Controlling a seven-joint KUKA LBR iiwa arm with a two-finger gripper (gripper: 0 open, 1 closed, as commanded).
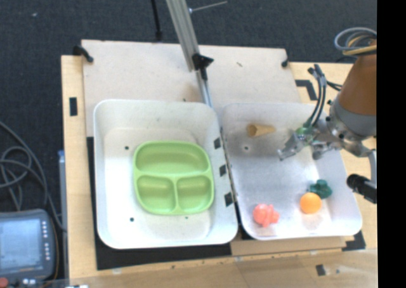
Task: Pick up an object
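No brand, label or writing is showing legibly on anything here. A green divided plate point(172, 177) is lying flat in the middle of the left bin point(108, 122), its three compartments facing up. In the right bin point(238, 220), a small tan cone point(260, 130) is resting near the far edge. A pink toy point(266, 215) is sitting close to the near edge, and an orange ball point(310, 203) is lying beside it toward the near right corner, touching a dark green piece point(321, 188). The arm point(360, 93) is reaching in over the right edge of that bin, wrist angled down and leftward. The gripper point(290, 148) is hanging above the bin floor, between the cone and the ball; whether its fingers are apart or together cannot be told.
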